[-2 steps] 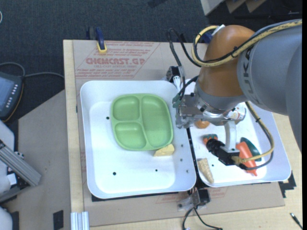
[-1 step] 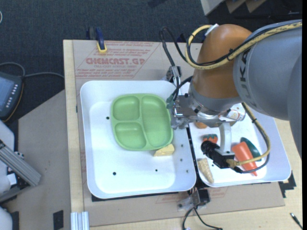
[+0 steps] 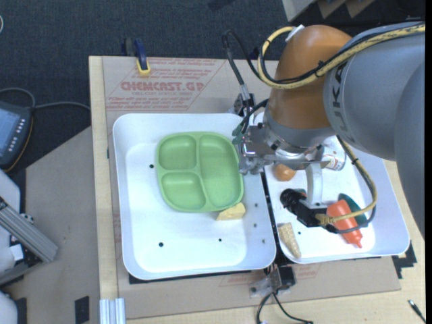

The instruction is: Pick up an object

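White bins (image 3: pixel 138 214) rest on brown board (image 3: pixel 162 79) over dark carpet (image 3: pixel 67 19); claw (image 3: pixel 287 164) state unclear.

Robotics lab, test-cell setup. A grey KUKA arm (image 3: pixel 385 73) with an orange band reaches over a paper-masked board (image 3: pixel 162 86) printed CHEMCAST GP. A clamp (image 3: pixel 141 56) grips its far edge, and two white bins (image 3: pixel 123 181) sit on it. Aluminium extrusion (image 3: pixel 27 233) and a handheld control unit (image 3: pixel 12 137) at left, loose cables (image 3: pixel 287 310), dark carpet (image 3: pixel 67 19).

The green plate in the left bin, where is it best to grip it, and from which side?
The green plate lies flat and looks too wide to span, so probably pinch its raised rim on the view's left, from straight above; a yellow wedge crowds its lower right corner.
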Available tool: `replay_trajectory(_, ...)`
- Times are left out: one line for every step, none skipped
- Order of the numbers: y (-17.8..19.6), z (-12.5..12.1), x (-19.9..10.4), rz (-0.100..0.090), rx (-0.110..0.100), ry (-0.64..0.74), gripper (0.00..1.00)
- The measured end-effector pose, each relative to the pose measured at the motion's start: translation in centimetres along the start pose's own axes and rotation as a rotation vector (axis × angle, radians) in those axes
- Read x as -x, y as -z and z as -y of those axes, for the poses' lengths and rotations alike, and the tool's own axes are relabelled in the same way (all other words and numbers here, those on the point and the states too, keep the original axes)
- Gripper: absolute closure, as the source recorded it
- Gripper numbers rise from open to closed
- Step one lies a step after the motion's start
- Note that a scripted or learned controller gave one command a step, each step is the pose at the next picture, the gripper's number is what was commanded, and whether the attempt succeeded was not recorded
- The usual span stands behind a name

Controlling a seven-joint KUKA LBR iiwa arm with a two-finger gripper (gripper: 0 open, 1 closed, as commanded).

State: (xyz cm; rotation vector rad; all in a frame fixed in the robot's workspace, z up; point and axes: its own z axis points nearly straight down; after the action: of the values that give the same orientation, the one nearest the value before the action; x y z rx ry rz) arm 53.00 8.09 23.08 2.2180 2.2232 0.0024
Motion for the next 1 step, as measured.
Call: replay_trajectory(-0.91, 1.79, 0.65, 0.0, -0.006, -0.003, 1.0)
